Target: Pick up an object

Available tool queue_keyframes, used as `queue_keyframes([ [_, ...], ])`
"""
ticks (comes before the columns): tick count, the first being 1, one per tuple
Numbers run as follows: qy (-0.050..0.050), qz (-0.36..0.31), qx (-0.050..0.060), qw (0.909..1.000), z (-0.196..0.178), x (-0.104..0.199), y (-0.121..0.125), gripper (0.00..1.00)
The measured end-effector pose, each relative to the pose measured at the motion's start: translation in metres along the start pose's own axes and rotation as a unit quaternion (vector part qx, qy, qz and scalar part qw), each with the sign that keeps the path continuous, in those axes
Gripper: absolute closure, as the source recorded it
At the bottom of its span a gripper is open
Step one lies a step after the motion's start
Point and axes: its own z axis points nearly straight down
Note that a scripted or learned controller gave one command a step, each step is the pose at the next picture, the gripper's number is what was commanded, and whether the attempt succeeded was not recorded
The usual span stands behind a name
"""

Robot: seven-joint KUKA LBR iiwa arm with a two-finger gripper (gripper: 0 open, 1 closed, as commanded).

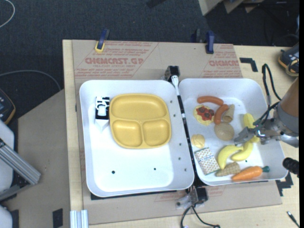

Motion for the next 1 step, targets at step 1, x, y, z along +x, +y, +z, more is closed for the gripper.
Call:
queue_keyframes([
  [1, -0.001, -0.001, -0.002, 1.0000, 0.0489, 0.0005, 0.0002, 0.00],
])
